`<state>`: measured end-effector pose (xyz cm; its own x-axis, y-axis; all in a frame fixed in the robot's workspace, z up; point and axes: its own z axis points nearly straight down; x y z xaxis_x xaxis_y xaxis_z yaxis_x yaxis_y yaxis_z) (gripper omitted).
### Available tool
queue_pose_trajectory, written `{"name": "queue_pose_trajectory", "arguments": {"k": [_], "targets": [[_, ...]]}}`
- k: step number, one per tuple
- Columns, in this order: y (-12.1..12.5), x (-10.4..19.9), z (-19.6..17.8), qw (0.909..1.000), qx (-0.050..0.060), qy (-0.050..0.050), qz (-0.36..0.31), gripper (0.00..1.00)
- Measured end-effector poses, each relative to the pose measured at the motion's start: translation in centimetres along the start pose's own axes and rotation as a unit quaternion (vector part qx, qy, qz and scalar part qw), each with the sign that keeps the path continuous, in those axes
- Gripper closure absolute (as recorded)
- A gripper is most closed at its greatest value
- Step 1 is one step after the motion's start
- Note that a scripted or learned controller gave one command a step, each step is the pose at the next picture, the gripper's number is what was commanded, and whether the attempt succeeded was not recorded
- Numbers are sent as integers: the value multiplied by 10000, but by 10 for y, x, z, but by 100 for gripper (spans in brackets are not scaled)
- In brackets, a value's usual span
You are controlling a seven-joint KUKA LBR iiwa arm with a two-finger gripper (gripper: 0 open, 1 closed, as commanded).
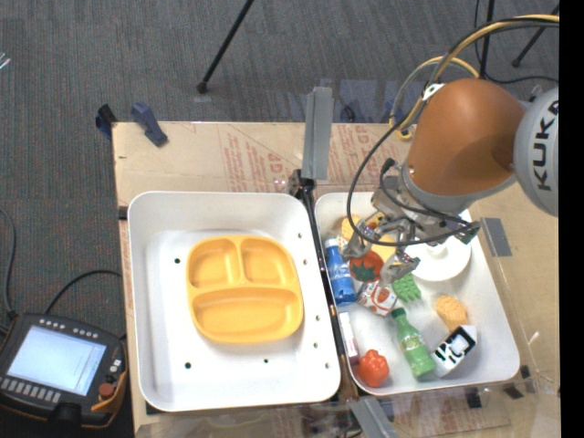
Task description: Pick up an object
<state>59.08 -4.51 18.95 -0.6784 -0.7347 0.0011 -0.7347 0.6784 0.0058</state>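
Observation:
My gripper [379,249] hangs over the upper middle of the right bin [497,331], its two fingers spread apart. Between and just below the fingertips lies a red tomato-like toy [367,265], not clearly pinched. Close by are a blue tube [340,276], a red-and-white toy [375,296], a small green toy [407,288], a green bottle [412,343], an orange bumpy piece [450,311], a black-and-white object [454,350] and a red pepper-like toy [372,367]. The orange wrist housing hides the bin's far part.
The left bin [151,245] holds a yellow divided plate [245,288]. A white round dish [445,256] sits under the arm in the right bin. A thin white stick [348,334] lies along the right bin's left wall. A teach pendant [57,365] rests at lower left.

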Motion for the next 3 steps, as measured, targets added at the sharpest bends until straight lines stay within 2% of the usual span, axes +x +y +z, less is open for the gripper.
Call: {"name": "queue_pose_trajectory", "arguments": {"k": [1, 2, 3], "targets": [[-18, -58, -47, 9981, 35, -36, -620, 100], [-121, 53, -139, 9854, 52, -27, -1701, 100], [-101, 32, -63, 9839, -16, -18, -1786, 100]]}}
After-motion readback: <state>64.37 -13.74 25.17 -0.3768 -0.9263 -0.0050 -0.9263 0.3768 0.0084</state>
